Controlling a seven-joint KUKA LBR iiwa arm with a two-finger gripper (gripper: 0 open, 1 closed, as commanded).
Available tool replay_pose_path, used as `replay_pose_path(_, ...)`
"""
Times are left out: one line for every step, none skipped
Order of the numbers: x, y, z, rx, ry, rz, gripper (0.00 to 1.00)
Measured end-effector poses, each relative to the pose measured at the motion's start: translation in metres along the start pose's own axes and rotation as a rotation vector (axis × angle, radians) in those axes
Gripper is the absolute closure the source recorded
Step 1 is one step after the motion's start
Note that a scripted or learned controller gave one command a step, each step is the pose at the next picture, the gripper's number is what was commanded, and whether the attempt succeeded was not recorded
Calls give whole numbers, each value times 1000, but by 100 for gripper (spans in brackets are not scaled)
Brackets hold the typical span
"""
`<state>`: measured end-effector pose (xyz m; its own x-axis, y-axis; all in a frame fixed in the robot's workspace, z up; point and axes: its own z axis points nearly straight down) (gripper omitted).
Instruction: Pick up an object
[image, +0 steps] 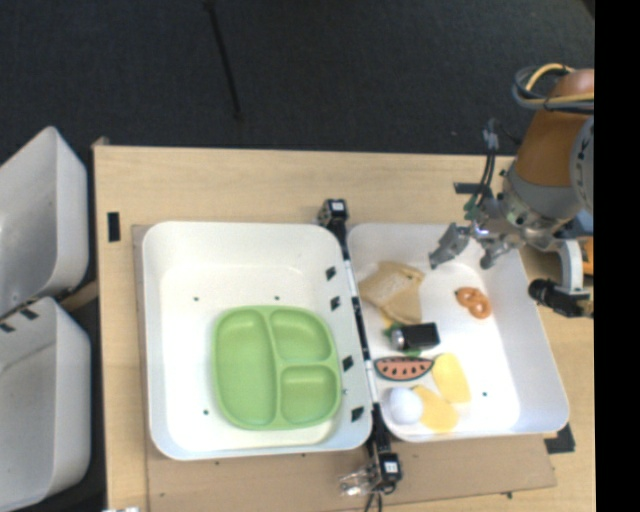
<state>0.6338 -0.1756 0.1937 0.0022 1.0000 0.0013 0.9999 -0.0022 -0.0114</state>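
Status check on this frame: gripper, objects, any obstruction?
Gripper open, above right bin's far end, holding nothing. Pretzel nearest, just below it. Nothing between them.

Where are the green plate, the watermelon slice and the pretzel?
green plate (243, 372), camera view, its large left compartment.
watermelon slice (402, 368), camera view, its red middle.
pretzel (473, 301), camera view, its centre.

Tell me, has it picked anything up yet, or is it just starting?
Nothing looks picked up yet. The pincer hangs open over the right bin's far end with nothing between its fingers. The pretzel, bread slice, watermelon slice and white egg all lie in that bin. Choosing, gripping and lifting remain.
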Motion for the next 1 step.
replay_pose_path(0,2,-7,-11,-2,-4,0)
